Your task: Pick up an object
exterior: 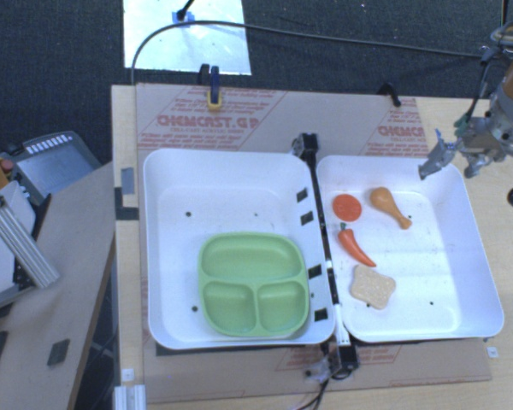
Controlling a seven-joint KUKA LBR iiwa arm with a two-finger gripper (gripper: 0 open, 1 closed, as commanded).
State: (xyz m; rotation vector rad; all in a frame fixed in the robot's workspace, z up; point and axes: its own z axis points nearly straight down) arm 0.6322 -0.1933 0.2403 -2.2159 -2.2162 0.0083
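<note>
The right bin holds a red round slice, a tan drumstick, a red-orange chili pepper and a piece of bread. My gripper hangs above the far right corner of that bin, well to the right of the drumstick. Its two fingers stand apart with nothing between them.
The left bin bears a green divided plate at its near side. A black clip strip joins the two bins. A yellow clamp sits at the back edge of the bench, and a grey device lies at the left.
</note>
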